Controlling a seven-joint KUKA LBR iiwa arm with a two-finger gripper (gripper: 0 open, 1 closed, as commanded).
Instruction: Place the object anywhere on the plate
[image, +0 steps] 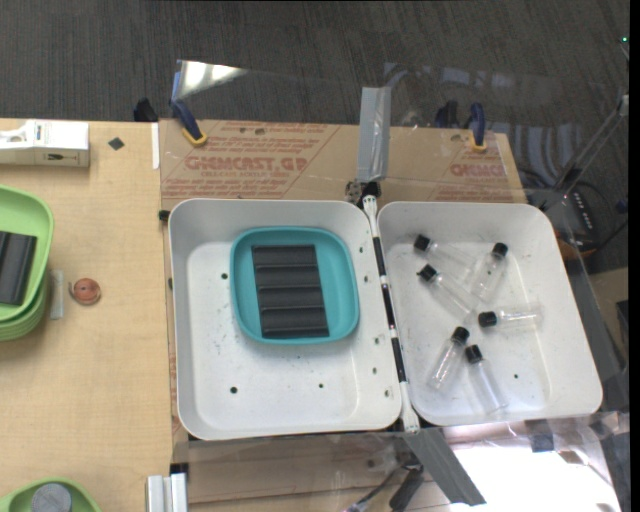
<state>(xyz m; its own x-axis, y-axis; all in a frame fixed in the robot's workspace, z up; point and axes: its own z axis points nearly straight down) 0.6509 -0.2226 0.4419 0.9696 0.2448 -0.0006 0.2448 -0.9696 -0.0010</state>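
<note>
A teal square plate with a dark ribbed centre rests in the left white bin, toward its upper middle. In the right white bin lie several clear plastic vials with black caps, for example one near the top, one at the middle right, and one lower down. They are scattered at different angles, all lying flat on the bin floor.
A green dish holding a dark block sits at the left edge of the wooden bench. A small red-brown knob lies beside it. Cardboard with clamps stands behind the bins.
</note>
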